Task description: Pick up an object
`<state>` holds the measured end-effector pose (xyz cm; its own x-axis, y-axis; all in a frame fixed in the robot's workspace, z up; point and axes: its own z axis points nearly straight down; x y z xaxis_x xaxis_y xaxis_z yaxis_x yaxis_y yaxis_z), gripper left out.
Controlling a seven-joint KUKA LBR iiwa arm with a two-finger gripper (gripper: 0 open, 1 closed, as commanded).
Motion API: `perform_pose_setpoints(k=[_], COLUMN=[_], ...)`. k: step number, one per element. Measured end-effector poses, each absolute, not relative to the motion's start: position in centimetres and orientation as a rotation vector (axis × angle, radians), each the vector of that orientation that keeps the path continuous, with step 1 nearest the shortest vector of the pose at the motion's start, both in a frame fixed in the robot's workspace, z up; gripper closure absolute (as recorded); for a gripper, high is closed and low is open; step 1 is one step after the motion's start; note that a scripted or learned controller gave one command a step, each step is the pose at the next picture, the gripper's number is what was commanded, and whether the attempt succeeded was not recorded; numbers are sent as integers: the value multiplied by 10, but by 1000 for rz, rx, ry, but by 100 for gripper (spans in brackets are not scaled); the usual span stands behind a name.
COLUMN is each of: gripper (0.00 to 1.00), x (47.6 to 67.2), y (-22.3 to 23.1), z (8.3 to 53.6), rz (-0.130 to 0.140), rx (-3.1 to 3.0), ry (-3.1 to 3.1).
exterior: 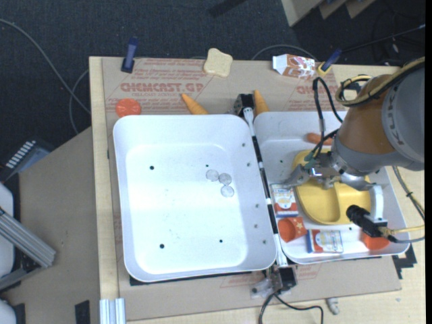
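My gripper (309, 171) hangs low over the middle of the right bin (283, 130), below the grey and orange wrist. Just under and to its right lies a yellow curved object (324, 206). A small white and red carton (282, 198) sits to the gripper's lower left, against the bin's left wall. Below that is a red object (290, 229), then a blue and white carton (326, 241). An orange piece (375, 241) lies at the bin's front right, and another orange piece (314, 138) peeks out behind the arm.
The left bin (135, 154) holds a few small clear round pieces (220, 181). On the cardboard behind the bins lie a bread slice (217, 61), a blue clip (128, 54), an orange disc (126, 106), a carrot (194, 104) and a torn carton (294, 65). Cables loop over the arm.
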<state>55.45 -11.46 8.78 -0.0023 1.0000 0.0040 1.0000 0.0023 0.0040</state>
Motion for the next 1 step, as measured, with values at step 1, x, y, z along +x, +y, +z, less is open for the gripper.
perform_pose_setpoints(k=[1], gripper=[100], x=[555], y=[-111], z=[98], rz=[-17], rx=[-2216], ry=[-2224])
